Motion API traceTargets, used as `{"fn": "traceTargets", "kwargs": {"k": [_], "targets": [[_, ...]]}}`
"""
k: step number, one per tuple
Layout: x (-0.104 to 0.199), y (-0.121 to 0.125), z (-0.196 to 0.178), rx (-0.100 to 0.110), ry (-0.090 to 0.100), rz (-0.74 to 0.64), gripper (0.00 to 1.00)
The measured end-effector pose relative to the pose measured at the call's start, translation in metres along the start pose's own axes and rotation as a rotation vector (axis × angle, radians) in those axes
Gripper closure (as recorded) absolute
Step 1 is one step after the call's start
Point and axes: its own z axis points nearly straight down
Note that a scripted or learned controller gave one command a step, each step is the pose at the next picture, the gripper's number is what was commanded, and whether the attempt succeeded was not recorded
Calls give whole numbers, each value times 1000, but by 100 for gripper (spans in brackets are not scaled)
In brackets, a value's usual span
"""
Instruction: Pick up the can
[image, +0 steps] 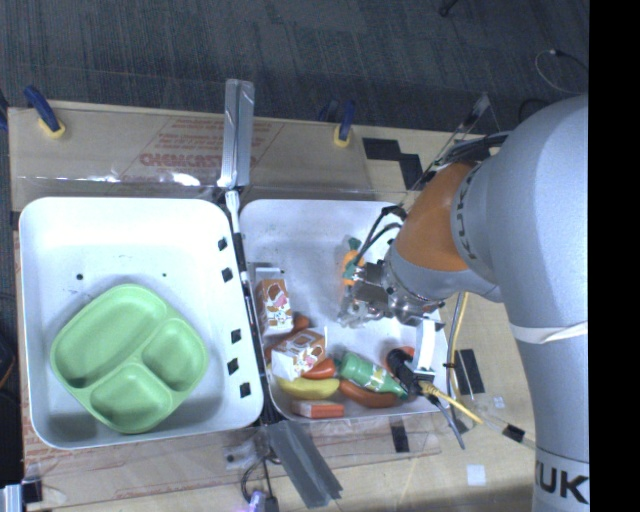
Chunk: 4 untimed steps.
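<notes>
Can (273, 304) lies with its long axis running up-down in the right bin (300, 225); fingers' (352, 312) state unclear.

Surfaces as I read them from my remote station: left bin (60, 225) and right bin (300, 225), white plastic, smooth, with a soft sheen. Compartment tray (128, 358), pale green plastic, matt. Divider bar (237, 135) between the bins, brushed grey metal. Tabletop (120, 140), tan board like cardboard, overlaid with clear glossy film. Clamps (44, 112), blue plastic. Arm shell (540, 220), smooth grey, semi-gloss; its band (435, 225), glossy orange. Claw (352, 312), bare metal, dull. Can (274, 305), printed label, slightly shiny. Bottle (370, 375), green, glossy. Banana (305, 386), yellow, matt plastic look.
</notes>
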Motion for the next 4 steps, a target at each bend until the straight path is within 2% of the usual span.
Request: {"fn": "traceTargets", "kwargs": {"k": [1, 2, 3, 4], "targets": [[-4, -26, -135, -14, 0, 187, 100], [-4, -37, 18, -10, 5, 483, 100], [-7, -51, 18, -12, 6, 586, 100], [56, -79, -94, -12, 4, 663, 100]]}}
